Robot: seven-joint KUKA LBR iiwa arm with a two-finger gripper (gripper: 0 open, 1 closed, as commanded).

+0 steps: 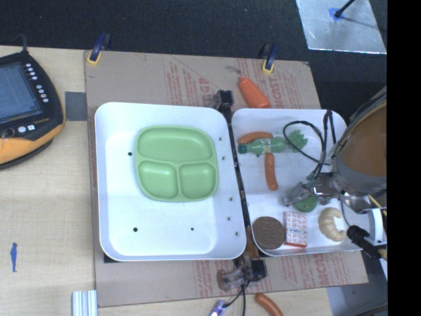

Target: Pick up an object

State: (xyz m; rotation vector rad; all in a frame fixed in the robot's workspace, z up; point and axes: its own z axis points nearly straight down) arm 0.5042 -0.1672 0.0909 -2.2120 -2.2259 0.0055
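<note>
**A:** What does the left white shallow plastic bin [112, 196] hold?

**B:** A pale green three-compartment plastic plate [176, 162], lying flat toward the bin's 12 o'clock side. Bare white floor spreads below it, toward 6 o'clock.

**A:** And the right white shallow plastic bin [279, 117]?

**B:** Several small items. At 11 o'clock, an orange toy sausage [255, 137] lies just above a green toy bottle [262, 147], with a leafy green plastic sprig [296, 139] at the bottle's 3 o'clock end. A second, upright orange sausage [271, 171] lies near the centre. Along the 6 o'clock rim, from left to right: a round brown ridged disc [268, 233], a red-and-white printed packet [295, 228] touching it, and a pale cream croissant-shaped toy [331, 223].

**A:** Where is the metal two-finger gripper [304, 195]?

**B:** At the bin's 3 o'clock side, under the grey arm with its orange band [365, 147]. It is low over a round green flat toy [305, 204] (partly hidden by the metal parts). A black cable [309, 137] loops above it.

**A:** Is the claw open, and does it grip anything?

**B:** That cannot be told; the tips blend with the green toy below them.

**A:** Outside the bins?

**B:** An orange carrot-shaped toy [253, 93] on the brown cardboard sheet [164, 78] at 12 o'clock, and an orange-edged control pendant with a screen [23, 110] at 9 o'clock.
</note>
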